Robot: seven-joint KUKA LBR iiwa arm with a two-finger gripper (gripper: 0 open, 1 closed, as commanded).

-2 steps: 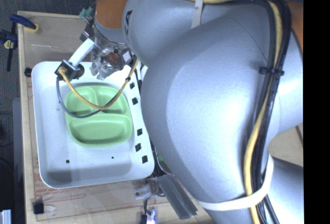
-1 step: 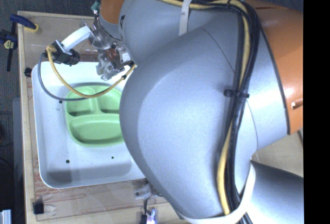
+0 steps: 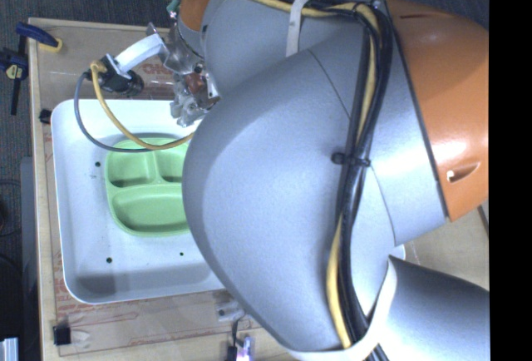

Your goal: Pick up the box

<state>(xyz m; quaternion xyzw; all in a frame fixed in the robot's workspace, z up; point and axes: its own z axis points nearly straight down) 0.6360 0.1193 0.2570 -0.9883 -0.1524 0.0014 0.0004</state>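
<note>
The hand [image 3: 189, 97] is hanging over the white bin's [image 3: 83, 185] far edge; its grip cannot be told. A green tray [image 3: 145, 185] is lying just below it.

Lay in the left bin [image 3: 75, 210], toward its upper right part: a divided tray [image 3: 145, 189], its right side hidden under the arm [image 3: 332, 185]. Hung over most of the view's right and middle, reaching in from the right, with the gripper [image 3: 189, 97] at the bin's far rim, just above the tray. Looped from beside the gripper down over the bin's far left corner: a cable [image 3: 83, 114]. Stood at the bench's far left edge: clamps [image 3: 25, 47].
</note>
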